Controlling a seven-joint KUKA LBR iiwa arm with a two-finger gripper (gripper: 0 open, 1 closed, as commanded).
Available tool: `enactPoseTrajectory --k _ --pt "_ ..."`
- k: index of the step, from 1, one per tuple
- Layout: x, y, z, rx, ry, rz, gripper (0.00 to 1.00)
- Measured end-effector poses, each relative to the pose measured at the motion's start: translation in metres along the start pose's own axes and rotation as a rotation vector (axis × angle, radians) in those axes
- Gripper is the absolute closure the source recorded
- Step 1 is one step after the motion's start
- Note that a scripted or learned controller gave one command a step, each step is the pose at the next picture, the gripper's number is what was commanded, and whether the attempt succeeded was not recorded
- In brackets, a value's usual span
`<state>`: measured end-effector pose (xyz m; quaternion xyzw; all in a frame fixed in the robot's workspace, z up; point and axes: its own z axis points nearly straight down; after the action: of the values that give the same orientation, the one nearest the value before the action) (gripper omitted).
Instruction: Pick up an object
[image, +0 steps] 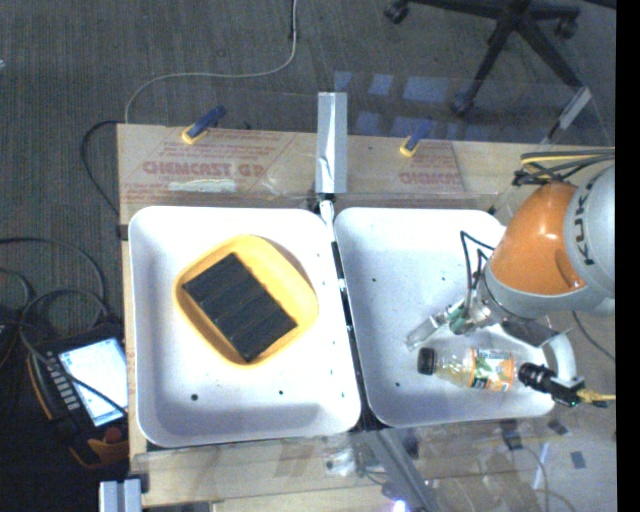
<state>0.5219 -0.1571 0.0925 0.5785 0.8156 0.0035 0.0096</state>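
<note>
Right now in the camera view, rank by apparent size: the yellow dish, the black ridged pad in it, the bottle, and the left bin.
1. left bin
2. yellow dish
3. black ridged pad
4. bottle, lying in the right bin below the arm's orange band; partly hidden by the arm, so its full length is unsure.

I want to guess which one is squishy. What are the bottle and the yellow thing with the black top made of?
The bottle looks like clear, shiny plastic: you can see amber liquid through it, and it has a dark cap and a printed label. The yellow thing looks like soft, matte sponge foam with a rough black scrubbing pad on top, though that is a guess from its dull look. Both bins look like smooth white plastic.
</note>
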Motion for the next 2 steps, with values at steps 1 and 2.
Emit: enactPoseTrajectory --k 1,2 --pt "0.012 -0.028 -0.001 -0.004 -0.002 0.007 0.00" --pt "-0.004 -0.035 0.000 0.001 0.007 0.281 0.00"
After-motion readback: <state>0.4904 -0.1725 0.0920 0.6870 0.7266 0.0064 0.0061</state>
